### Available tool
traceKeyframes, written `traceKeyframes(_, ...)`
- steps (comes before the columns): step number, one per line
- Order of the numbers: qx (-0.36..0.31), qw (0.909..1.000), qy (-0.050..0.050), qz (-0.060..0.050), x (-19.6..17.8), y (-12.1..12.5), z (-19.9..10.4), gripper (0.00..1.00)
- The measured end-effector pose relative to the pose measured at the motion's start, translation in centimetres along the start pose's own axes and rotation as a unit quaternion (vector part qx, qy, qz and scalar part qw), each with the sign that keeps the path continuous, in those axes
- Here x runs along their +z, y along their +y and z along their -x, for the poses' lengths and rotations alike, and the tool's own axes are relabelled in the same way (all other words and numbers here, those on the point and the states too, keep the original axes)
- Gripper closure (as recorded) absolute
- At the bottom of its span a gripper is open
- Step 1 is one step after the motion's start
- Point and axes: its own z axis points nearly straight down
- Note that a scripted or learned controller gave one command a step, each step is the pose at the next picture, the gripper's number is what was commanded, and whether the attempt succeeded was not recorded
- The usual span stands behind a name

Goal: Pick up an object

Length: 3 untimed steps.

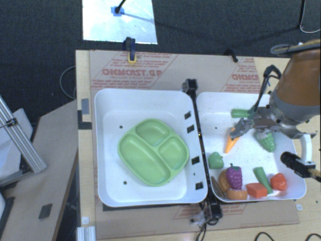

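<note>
The right bin (210, 107) holds a scatter of toy food. An orange carrot (230, 144) lies near its middle, just below the end effector (244, 126), whose dark fingers point left and down toward it; whether they touch the carrot, and whether they are spread or pressed together, I cannot tell. A long green vegetable (242, 113) lies just beyond the end effector, and a pale green corn cob (267, 140) lies to its right under the wrist. Along the near edge sit a small green pepper (216, 160), a purple grape bunch (233, 176), a red block (257, 190), a green pod (262, 178) and a red tomato (279, 182). The grey arm (301, 84) with its orange band enters from the right. The left bin (108, 104) holds a green divided plate (153, 152). Both bins rest on the bench (165, 69).
</note>
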Motion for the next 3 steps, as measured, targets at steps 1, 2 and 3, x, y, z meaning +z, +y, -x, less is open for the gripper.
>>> traceKeyframes(1, -0.001, 1.0, -0.001, 0.006, -0.6, 0.2, 0.0, 0.0)
traceKeyframes(2, 0.0, 1.0, -0.001, 0.004, 4.0, -0.5, -0.2, 0.0)
traceKeyframes(3, 0.0, 1.0, 0.0, 0.005, 10.1, -0.3, -0.8, 0.0)
